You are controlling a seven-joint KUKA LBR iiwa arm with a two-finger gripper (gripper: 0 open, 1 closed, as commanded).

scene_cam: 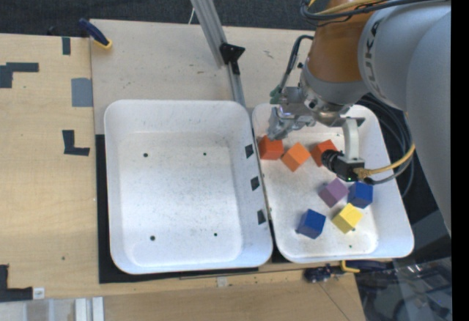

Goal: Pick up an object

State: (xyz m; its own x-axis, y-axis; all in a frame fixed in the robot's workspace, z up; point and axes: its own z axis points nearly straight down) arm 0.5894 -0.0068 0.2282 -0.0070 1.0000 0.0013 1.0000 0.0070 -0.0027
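Camera view from above the wooden worktop (44,165), pictured at a slant: the grey KUKA arm (410,56), with its orange band (341,26) above the wrist, reaches in from the right and hangs over the upper part of the right bin (392,235). Two shallow white bins sit side by side on a dark mat, the left bin (176,187) touching the right one along their shared rims. A slanted grey metal pole (209,15) crosses the top of the scene and ends near the bins' upper junction. The end effector (281,125) points down at the top left corner of the right bin, directly above a red-orange block (270,149) that lies close to the bin's left wall; whether its fingers are spread or closed cannot be told, and no block is seen between them. Just to the right of that block lies an orange block (296,157), and beside it another red-orange block (323,152), partly behind a black cable fitting. Lower in the same bin sit a purple block (333,192), a blue block (360,194), a yellow block (348,218) and a second blue block (311,223), clustered near one another. A small blue-and-yellow object (95,33) lies on the worktop at upper left.
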